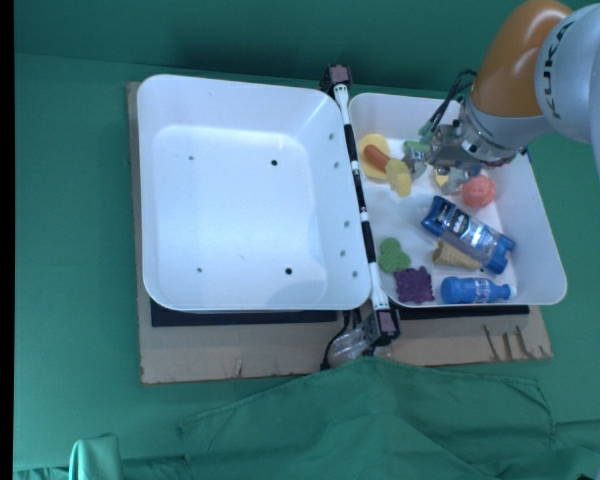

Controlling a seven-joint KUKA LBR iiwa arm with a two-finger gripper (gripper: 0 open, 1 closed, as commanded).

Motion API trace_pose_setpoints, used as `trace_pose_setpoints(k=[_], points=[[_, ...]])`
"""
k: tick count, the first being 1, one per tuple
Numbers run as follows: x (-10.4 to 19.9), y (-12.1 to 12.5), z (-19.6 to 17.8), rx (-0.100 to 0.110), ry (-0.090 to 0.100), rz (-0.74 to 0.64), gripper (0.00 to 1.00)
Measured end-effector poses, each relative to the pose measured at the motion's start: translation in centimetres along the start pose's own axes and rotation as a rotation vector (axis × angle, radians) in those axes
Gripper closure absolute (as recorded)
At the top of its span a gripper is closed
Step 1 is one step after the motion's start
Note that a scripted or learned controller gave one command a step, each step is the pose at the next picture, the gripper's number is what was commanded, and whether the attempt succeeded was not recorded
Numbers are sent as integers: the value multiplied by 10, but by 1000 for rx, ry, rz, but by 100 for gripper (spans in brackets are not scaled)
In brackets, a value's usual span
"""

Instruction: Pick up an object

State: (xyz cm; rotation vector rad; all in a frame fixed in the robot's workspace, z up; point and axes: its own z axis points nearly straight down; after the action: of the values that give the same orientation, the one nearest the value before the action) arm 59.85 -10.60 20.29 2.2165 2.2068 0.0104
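Observation:
My gripper [432,162] hangs low over the back of the right bin [540,238], fingers spread open with nothing between them. A yellow bun with a red sausage [376,154] and a small yellow piece [399,177] lie just left of it. An orange-red ball [479,190] sits just right of it, and a bit of yellow [442,179] peeks out under the wrist. Nearer the front lie a large blue bottle [467,233], a tan cone [453,257], a green toy [393,256], a purple grape bunch [414,284] and a small blue bottle [475,290].
The left bin [245,193] is bare white with a few dark dots. A black-and-white divider [358,188] runs between the bins. Green cloth [380,418] is bunched up at the bench front. The arm [540,58] comes in from the upper right.

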Motion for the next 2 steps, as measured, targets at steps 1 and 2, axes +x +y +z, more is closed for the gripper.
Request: trace_pose_setpoints(k=[1, 2], points=[[6, -34, 16, -12, -2, 0, 0], [-12, -91, 15, -12, -1, 1, 0]])
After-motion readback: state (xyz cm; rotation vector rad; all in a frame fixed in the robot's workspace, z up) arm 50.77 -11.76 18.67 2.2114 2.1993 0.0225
